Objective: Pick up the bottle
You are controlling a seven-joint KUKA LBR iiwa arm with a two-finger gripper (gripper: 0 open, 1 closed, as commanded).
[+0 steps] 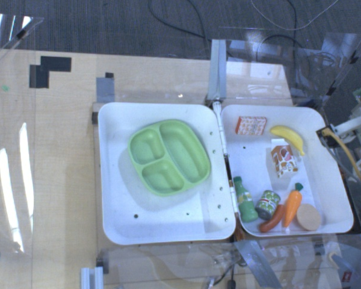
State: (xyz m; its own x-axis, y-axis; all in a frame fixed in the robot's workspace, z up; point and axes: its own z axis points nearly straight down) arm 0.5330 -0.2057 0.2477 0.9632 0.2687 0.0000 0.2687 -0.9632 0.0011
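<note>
Camera view looks down on my two white bins, side by side on the counter [48,161]. The bottle [246,202] is in the right bin [332,172], down in the near left corner. It is small and green with a red cap, and its left side is right up against the bin wall.

Lots of toy food sits close to it. A little round can [268,204] is just beside the bottle on its right; I cannot tell if they touch. A reddish sausage [272,220] lies just under the can, near the bin's front edge. An orange carrot [292,202] with a green top leans next to the sausage. A round tan cookie [308,217] is beside the carrot's thick end.

Farther back, well apart from the bottle, I see a small carton [284,161]. A yellow banana [289,138] lies behind it. An orange and white box [251,126] is near the back wall.

The left bin [111,212] has a green plate [169,157] with three parts in it. Nothing lies on the plate.

The counter is light wood. It has black tape marks [48,69] at the back left. A grey metal post [218,71] stands behind where the bins meet. Clear plastic sheets shine at the left side and the front. Behind the counter the floor [96,11] is dark, and thin black cables [174,11] loop across it.
</note>
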